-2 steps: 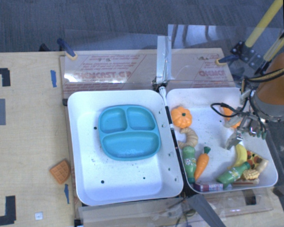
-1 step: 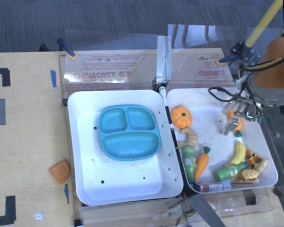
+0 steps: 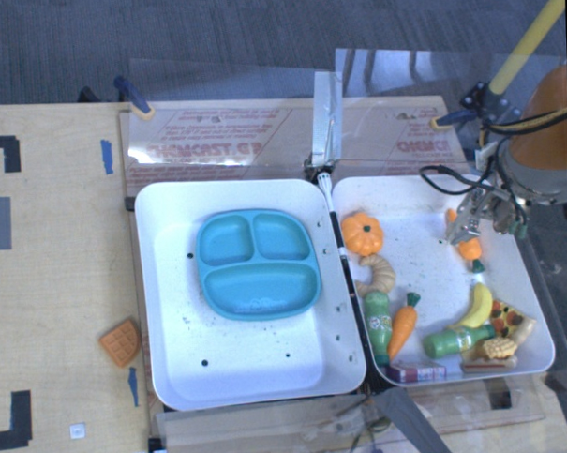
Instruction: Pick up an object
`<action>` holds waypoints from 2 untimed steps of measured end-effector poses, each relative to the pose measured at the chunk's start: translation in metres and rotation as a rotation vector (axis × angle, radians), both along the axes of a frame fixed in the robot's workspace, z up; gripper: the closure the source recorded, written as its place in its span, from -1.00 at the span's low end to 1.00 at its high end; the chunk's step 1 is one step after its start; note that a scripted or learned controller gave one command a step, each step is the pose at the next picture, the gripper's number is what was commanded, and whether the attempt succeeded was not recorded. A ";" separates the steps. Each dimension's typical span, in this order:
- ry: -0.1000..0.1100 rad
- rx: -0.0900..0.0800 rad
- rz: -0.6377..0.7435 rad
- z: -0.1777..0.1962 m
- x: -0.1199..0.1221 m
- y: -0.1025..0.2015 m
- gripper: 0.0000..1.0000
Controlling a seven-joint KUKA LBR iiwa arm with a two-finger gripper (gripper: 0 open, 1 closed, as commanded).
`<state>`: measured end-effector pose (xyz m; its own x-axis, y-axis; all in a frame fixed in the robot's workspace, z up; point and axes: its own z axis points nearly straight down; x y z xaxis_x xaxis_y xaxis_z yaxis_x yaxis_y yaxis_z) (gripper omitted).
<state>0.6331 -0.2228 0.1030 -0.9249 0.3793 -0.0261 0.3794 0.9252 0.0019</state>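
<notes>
Small orange toy (image 3: pixel 469 250) lies in the right bin (image 3: pixel 423 201), upper right, just under the claw (image 3: pixel 473 224). Arm (image 3: pixel 534 154) reaches in from the right, wrist bent downward over it. Claw's grip: cannot tell. Pumpkin (image 3: pixel 363 233) well apart, leftward.

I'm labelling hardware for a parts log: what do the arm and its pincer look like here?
The arm is grey with an orange band above the wrist. Black cables loop beside it. The pincer is small, metallic grey, with thin fingers.
</notes>
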 end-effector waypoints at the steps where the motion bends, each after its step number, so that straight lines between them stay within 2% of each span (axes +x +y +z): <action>1: 0.016 0.006 -0.052 -0.014 -0.072 -0.002 1.00; 2: 0.017 0.010 -0.105 -0.013 -0.148 0.063 1.00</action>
